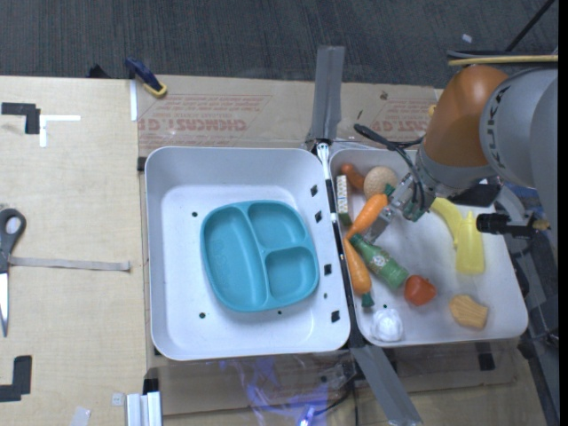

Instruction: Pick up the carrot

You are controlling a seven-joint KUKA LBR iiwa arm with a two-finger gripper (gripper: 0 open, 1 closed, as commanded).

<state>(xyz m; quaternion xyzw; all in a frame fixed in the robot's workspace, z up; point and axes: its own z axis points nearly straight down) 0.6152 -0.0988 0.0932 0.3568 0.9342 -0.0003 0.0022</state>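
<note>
Two orange carrots lie in the right bin (497,327). One carrot (367,214) is tilted near the bin's left wall, its upper end right at my gripper (396,211). The other carrot (357,265) lies lower along the left wall, beside a green bottle (385,264). The gripper hangs low over the upper middle of this bin, on the grey arm with its orange band (461,118) reaching in from the right. The wrist hides where the tilted carrot meets the gripper.
Around the carrots in the right bin are a beige ball (380,179), a red-orange piece (352,177), a yellow banana (467,234), a red tomato (421,289), a tan bread piece (469,311) and a white item (386,325). The left bin (169,238) holds a blue divided plate (260,256).
</note>
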